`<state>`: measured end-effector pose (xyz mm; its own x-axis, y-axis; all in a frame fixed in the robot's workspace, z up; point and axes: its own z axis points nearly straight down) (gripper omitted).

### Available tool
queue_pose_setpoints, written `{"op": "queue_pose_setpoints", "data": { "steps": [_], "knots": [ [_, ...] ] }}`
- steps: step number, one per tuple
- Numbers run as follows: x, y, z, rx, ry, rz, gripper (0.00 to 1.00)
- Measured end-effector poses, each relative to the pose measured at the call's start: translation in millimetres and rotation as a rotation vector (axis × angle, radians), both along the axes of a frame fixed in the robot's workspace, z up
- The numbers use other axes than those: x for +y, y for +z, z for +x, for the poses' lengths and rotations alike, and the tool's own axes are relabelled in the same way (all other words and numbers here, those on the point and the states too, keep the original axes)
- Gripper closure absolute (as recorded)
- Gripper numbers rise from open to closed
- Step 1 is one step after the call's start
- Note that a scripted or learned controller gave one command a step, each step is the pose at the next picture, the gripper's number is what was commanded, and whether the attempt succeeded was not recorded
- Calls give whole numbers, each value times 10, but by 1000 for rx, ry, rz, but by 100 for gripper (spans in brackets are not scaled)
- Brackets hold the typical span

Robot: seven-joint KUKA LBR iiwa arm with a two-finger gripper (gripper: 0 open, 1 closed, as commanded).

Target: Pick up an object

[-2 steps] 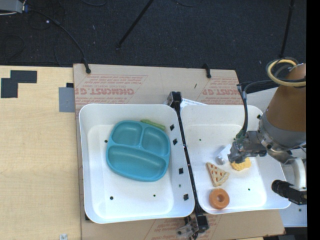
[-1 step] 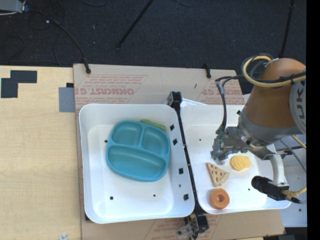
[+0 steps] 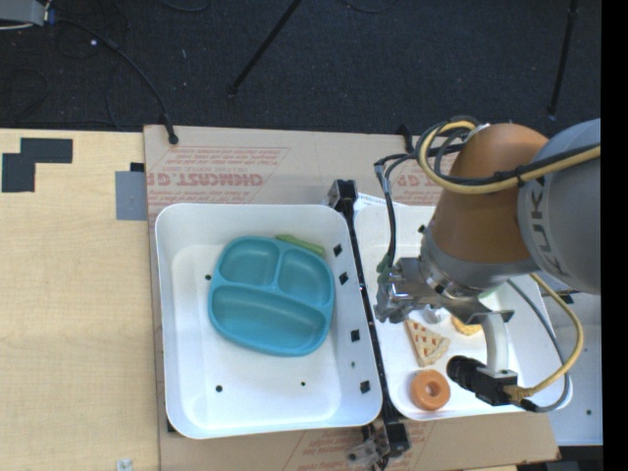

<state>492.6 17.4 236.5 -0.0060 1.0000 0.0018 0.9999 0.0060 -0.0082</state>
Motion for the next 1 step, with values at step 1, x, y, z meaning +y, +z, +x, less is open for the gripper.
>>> {"op": "queue_pose_setpoints", "data": {
  "steps": [1],
  "knots": [
    [534,-167,23,2,-1,-1,100]
  ]
}}
